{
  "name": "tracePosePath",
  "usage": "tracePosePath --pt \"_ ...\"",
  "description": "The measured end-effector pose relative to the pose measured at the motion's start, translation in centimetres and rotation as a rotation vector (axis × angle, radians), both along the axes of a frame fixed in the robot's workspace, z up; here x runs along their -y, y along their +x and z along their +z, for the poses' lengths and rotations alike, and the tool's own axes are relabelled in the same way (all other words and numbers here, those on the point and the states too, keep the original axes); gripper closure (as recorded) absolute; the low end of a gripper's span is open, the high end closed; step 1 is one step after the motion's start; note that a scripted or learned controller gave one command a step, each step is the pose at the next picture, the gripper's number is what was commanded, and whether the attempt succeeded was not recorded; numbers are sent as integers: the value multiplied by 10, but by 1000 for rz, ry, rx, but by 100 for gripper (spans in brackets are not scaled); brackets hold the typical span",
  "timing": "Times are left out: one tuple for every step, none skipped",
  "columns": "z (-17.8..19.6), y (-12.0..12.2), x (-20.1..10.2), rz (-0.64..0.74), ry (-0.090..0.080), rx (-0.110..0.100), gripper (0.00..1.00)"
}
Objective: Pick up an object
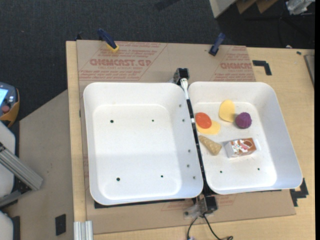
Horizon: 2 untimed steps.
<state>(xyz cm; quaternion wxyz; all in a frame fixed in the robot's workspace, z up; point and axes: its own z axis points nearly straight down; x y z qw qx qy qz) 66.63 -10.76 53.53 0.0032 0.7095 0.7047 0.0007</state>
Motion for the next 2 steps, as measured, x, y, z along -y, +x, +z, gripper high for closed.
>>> tracePosePath --pt "-47 -6 73 -1 2 -11 100" --pt "5 -18 -45 19 5 6 100"
